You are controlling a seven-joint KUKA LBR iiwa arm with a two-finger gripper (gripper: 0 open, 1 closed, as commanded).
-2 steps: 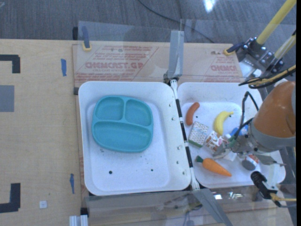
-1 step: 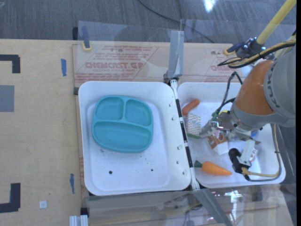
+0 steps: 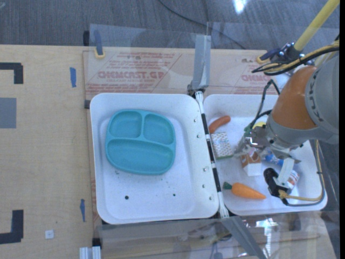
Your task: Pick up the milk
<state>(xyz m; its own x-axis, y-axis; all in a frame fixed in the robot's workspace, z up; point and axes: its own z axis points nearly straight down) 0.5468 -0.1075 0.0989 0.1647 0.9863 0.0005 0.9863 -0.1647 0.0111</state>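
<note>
The milk (image 3: 252, 165), a small carton with a brown top and a white base, lies in the middle of the right bin (image 3: 318, 198). My gripper (image 3: 249, 147) hangs directly over its upper end, reaching in from the right under the grey and orange wrist. The wrist hides part of the carton, and I cannot see whether the gripper touches it.
In the right bin an orange carrot (image 3: 246, 191) lies near the front, a reddish sausage (image 3: 219, 123) at the back left, a patterned packet (image 3: 221, 143) beside the divider, and a blue-and-white item (image 3: 271, 157) by the carton. The left bin (image 3: 102, 198) holds a teal divided plate (image 3: 141, 142).
</note>
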